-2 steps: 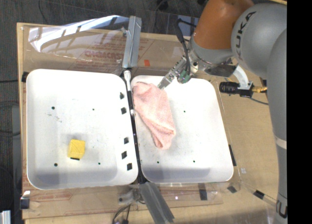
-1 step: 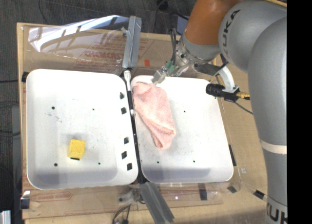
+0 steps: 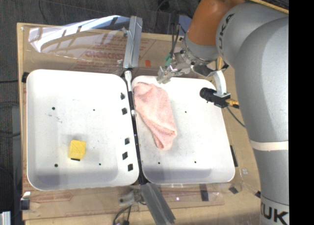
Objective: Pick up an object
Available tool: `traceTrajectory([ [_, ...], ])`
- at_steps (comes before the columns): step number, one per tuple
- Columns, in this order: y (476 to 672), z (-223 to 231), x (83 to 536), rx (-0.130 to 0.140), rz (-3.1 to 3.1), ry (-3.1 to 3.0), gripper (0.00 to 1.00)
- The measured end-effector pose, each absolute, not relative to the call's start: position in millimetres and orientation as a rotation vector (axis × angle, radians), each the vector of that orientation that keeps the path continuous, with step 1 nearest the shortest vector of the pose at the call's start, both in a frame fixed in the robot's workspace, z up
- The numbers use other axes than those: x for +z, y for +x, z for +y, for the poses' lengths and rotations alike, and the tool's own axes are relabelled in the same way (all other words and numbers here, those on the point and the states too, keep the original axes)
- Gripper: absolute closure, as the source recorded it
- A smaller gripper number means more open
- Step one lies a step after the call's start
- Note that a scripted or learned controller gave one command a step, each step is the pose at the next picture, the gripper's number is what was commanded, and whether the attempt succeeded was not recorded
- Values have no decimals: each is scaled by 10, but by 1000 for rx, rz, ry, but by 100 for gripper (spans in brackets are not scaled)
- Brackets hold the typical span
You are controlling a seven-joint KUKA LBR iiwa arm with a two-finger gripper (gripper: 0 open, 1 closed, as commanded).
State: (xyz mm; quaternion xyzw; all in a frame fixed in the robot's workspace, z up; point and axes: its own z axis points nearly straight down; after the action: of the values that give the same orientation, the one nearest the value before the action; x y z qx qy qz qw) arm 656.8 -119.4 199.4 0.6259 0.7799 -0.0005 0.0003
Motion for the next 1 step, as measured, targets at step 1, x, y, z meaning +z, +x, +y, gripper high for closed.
traceTrajectory([
  [1,6574,-1427,2224,-1,2715,1576,100],
])
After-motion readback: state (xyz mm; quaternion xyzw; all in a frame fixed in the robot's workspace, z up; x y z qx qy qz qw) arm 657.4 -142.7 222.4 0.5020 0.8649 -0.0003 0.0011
